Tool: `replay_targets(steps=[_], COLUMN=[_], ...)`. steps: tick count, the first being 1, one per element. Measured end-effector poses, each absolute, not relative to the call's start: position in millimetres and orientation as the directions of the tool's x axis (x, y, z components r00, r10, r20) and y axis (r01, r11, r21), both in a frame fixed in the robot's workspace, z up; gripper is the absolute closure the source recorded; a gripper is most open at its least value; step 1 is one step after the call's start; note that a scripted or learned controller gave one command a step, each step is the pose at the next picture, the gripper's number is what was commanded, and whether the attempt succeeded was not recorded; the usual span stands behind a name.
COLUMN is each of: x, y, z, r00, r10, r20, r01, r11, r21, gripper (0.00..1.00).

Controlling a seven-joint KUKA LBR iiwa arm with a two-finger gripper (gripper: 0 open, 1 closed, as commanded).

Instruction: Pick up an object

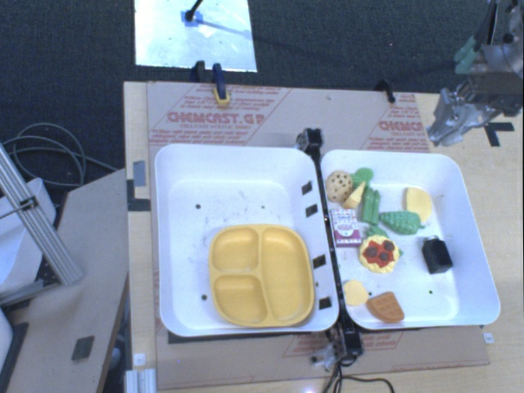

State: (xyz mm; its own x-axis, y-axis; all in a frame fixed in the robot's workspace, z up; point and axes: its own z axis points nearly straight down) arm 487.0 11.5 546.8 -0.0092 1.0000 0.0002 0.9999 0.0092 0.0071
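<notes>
Though the gripper (449, 123) at the frame's upper right is blurred, so I cannot tell its state, it hangs above the right bin (471, 199), where toy foods (379, 254) and a black block (436, 255) lie; a yellow tray (262, 274) sits in the left bin (184, 211)

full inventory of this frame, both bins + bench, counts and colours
white bins: 2, side by side on the bench
divided tray: 1, yellow, left bin, front
cookie: 1, tan with dark chips, right bin, back left
green toy vegetables: several, green, right bin, middle and back
pale yellow pieces: 3, one right of the vegetables, one by the cookie, one at the front left
small carton: 1, white and purple, right bin, left side
pizza-like disc: 1, yellow with red spots, right bin, centre
black block: 1, right bin, right side
orange-brown wedge: 1, right bin, front
gripper: 1, grey, above the bench beyond the right bin's back right corner
</notes>
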Motion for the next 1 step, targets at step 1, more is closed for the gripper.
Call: replay_targets(steps=[1], x=[487.0], y=[11.5], z=[546.4], r00=[-0.009], r10=[1.000], r20=[0.000], r01=[1.000], r11=[0.009], r21=[0.006], gripper=[0.00])
